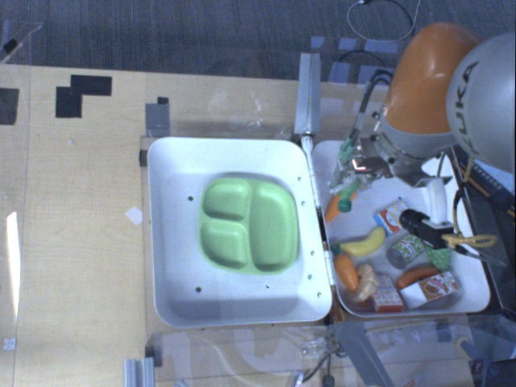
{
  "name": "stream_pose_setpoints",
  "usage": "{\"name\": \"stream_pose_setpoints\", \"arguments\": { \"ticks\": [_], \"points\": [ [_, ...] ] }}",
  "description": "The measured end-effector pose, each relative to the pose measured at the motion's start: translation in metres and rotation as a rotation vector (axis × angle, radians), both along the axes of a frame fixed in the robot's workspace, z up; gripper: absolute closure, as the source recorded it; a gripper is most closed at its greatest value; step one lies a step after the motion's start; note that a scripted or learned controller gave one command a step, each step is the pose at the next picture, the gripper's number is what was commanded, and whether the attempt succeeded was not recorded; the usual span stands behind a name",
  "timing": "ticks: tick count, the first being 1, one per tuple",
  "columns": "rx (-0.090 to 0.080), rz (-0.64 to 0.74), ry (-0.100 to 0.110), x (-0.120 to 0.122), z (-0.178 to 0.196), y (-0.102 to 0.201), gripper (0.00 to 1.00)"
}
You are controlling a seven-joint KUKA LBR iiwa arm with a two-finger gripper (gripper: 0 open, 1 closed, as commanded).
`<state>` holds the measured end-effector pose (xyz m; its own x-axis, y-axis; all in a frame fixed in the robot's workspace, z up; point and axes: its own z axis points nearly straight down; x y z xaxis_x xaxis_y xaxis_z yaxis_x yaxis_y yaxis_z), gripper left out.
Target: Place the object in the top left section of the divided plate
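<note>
My fingers point(348, 185) hung over the right white bin's point(480, 295) far-left corner; I cannot tell their spread. The green divided plastic plate point(248, 224) sat in the left bin point(173, 216).

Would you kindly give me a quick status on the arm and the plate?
Gripper low over right bin, above an orange-green item. Green divided plate in left bin, no item in its top left section. Bin rims between.

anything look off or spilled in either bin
Nothing spilled. The toy food, including the banana and carrot, lies jumbled in the right bin. The green plate sits flat in the left bin.
</note>
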<state>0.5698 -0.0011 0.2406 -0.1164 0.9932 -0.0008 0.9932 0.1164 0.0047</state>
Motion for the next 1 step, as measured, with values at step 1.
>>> {"name": "stream_pose_setpoints", "arguments": {
  "ticks": [1],
  "points": [
    [0.001, 0.08, 0.001, -0.0154, -0.0163, 0.0746, 1.0]
  ]
}}
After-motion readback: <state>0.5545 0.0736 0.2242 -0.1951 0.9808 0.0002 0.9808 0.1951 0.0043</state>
